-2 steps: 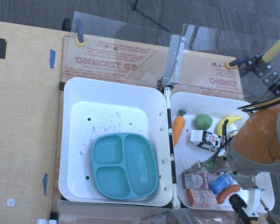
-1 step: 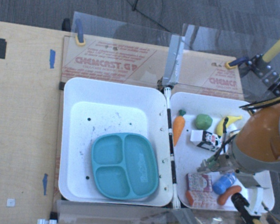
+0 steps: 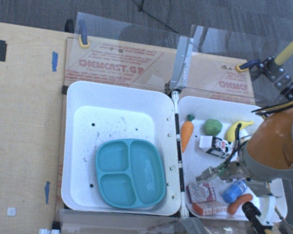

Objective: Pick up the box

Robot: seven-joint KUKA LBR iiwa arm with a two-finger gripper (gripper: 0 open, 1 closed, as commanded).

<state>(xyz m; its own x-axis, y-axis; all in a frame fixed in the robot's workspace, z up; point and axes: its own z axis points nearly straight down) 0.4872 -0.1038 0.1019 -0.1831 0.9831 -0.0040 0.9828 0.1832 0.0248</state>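
One fixed camera is looking down at a slant from above the bench, taking in both white bins side by side (the arm is reaching in from the right), from moderately near.

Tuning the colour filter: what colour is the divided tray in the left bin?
Teal, plain; the tray shows best in the camera view.

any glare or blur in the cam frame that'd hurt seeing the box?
Camera view: lighting even and soft, shadows faint; the box is slightly soft but readable; the clear panels behind the bins show mild reflections; the arm covers part of the right bin.
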